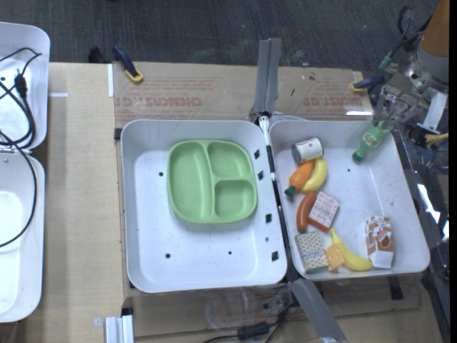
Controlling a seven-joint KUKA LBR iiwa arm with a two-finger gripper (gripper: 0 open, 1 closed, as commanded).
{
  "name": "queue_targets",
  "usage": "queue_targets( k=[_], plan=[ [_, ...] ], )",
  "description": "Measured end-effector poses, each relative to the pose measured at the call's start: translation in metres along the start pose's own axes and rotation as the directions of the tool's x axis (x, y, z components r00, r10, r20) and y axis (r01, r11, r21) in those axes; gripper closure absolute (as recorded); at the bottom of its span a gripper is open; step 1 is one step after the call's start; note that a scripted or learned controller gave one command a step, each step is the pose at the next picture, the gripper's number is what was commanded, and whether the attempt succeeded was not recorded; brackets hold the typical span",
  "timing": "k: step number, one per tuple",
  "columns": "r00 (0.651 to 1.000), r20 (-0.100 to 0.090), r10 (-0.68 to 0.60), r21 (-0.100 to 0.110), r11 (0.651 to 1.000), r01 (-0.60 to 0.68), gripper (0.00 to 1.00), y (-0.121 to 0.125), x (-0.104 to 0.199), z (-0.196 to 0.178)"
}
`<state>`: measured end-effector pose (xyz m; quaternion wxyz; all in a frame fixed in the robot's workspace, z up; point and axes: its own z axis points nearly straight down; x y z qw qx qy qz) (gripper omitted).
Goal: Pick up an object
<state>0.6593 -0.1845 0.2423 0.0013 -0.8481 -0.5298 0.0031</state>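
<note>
1. A green plastic bottle (370, 143), tapered at the neck, is seen tilted at the right bin's (400, 191) far right corner, under the gripper (391, 114).
2. Grip state cannot be told.
3. A glossy green three-compartment tray (212, 181) is laid in the left bin (143, 213).
4. Toy foods are clustered centrally: banana (315, 176), carrot (300, 179), small cartons.

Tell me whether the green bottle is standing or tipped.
Tipped. The green bottle lies slanted at the right bin's far corner, cap end up under the gripper.
</note>
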Motion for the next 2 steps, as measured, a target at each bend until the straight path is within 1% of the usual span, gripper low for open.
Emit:
queue_targets(
  k=[1,2],
  plan=[
    [1.000,0.000,0.000,0.001,1.000,0.000,0.00,0.000,0.000,0.000],
    [1.000,-0.001,-0.020,0.000,1.000,0.020,0.00,-0.022,0.044,0.127]
  ],
)
